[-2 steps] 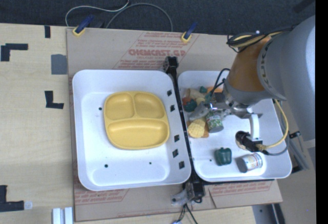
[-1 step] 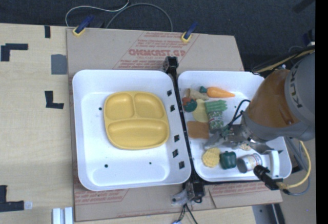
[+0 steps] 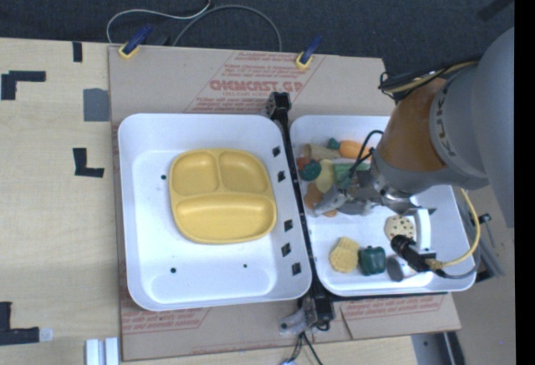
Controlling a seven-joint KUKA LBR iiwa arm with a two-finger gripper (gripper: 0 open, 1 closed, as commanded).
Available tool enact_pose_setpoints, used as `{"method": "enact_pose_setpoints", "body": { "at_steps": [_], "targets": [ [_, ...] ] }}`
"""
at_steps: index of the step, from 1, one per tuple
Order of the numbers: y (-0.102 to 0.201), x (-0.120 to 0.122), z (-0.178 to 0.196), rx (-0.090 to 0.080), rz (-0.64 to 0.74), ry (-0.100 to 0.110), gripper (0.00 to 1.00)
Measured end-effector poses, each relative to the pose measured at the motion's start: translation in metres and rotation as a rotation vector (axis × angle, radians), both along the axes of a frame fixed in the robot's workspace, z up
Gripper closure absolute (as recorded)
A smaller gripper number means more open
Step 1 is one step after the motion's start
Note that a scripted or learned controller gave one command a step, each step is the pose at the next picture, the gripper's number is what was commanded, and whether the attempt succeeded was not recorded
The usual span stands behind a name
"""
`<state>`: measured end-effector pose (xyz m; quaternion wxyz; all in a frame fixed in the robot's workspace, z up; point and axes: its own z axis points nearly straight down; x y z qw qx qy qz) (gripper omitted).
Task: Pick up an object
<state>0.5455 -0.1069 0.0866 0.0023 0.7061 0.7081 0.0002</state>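
Observation:
The right bin holds several small toy foods. An orange piece and a small green piece lie at its far side. A teal piece and a brown one sit near the divider. At the near side rest a yellow ridged piece and a dark green piece, with a cream spotted piece behind them. My gripper hangs low over the middle of this bin, beside a tan piece. I see nothing clearly held.
The left bin carries a yellow divided plate. A black divider with clips runs between the bins. The grey arm covers the right bin's far right part. Cardboard lies under both bins.

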Motion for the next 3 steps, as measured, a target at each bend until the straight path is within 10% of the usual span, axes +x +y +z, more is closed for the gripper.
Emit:
{"method": "enact_pose_setpoints", "body": {
  "at_steps": [1, 2, 3],
  "targets": [
    [0.007, 0.050, 0.000, 0.000, -0.001, 0.001, 0.00],
    [0.008, 0.108, -0.002, 0.002, 0.003, 0.055, 0.00],
    [0.007, 0.111, -0.003, 0.002, 0.000, 0.057, 0.00]
  ]
}}
